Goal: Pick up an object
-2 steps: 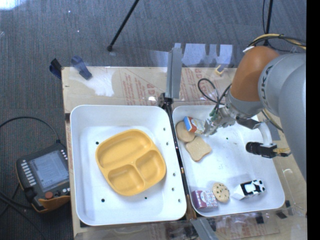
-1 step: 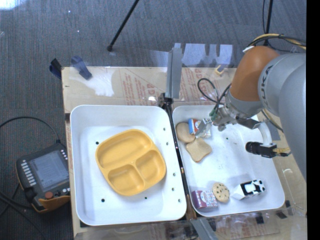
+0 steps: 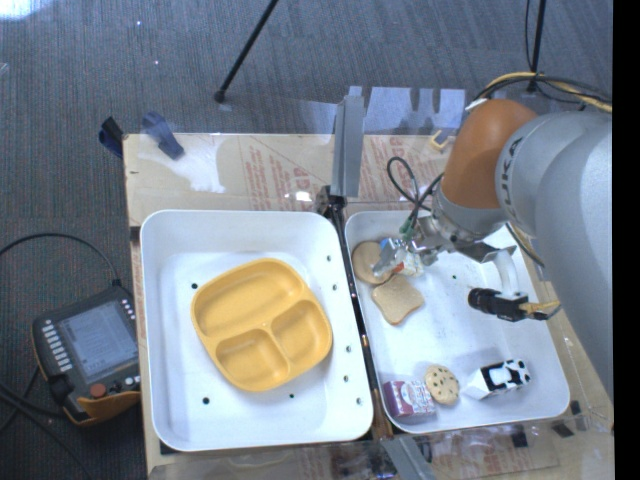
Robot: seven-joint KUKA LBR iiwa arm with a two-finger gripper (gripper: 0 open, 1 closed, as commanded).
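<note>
The gripper (image 3: 398, 258) hangs in the right bin (image 3: 556, 368) over a round tan slice (image 3: 366, 261); finger state cannot be told. Adjacent: toast (image 3: 398, 299), cookie (image 3: 441, 383), maroon packet (image 3: 410, 398), black-and-white carton (image 3: 500, 378). The left bin (image 3: 170, 268) holds a yellow divided plate (image 3: 262, 323).

— From my remote station, can you read any writing down there?

— Barely. The grey robot arm (image 3: 560, 178) carries dark letters on its casing beside the orange band, likely the maker's name, cut off by the curve. The brown cardboard sheet (image 3: 270, 173) behind the bins has red printed lines, too blurred for me to read.

— The small maroon carton (image 3: 410, 398)?

— Its print is illegible.
</note>
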